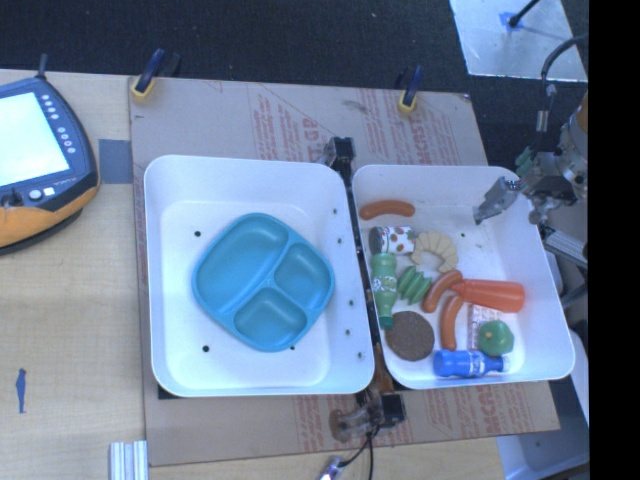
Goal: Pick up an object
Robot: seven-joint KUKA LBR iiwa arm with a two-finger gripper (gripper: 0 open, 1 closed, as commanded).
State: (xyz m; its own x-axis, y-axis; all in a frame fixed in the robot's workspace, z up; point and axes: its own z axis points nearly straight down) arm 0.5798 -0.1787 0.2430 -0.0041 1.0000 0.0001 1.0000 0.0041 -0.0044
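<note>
Arm [560,163] cut off at the right edge, little beyond the wrist visible. Jaws at the gripper [493,204] too small and blurred to read as parted or closed. Teach pendant [40,163] sliced by the left edge, its screen washed out white. Green bottle [384,286] label too small to make out. Brown patty [410,336] overlapped at its upper edge by the green pieces [413,286]. Blue bottle [465,365] partly tucked beneath the green ball [495,337]. Clamp hardware [360,420] at the near bin junction a blurred tangle.
</note>
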